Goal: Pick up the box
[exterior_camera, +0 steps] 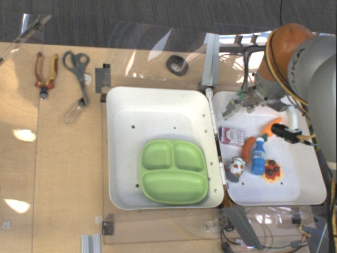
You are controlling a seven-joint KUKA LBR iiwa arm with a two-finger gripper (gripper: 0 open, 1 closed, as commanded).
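Two bins are set side by side on the bench point(52, 183). A divided plate point(173, 171) is placed in the left bin point(126, 120), toward 5 o'clock. In the right bin point(310, 188), the box point(230, 136) is found at 9 o'clock, with a bottle point(258, 155) just at its 4 o'clock. Pliers point(44, 74) and scissors point(78, 70) are laid out at the bench's 10 o'clock.

tool point(234, 105) over right bin point(310, 191) | box point(231, 136) lying below, apart
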